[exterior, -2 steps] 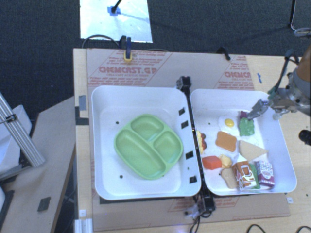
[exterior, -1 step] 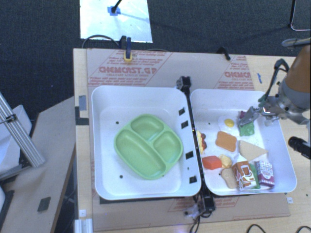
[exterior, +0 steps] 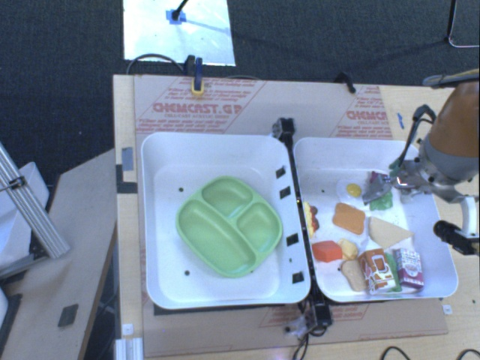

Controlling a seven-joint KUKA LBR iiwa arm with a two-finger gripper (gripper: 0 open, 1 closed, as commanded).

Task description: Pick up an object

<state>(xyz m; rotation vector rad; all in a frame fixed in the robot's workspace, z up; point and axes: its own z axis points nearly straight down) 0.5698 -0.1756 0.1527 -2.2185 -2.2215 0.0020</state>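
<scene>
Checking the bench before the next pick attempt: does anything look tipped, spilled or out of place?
Nothing stands out. The green divided plate lies flat in the left bin. The toy food, including the orange piece and the cheese wedge, lies loosely inside the right bin, none over the rim.

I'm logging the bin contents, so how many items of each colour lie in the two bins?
Green: 2, divided plate and a small piece.
Orange or red: 3.
Yellow or cream: 3.
Tan: 1.
Printed packets: 2.
Total: 11.
</scene>
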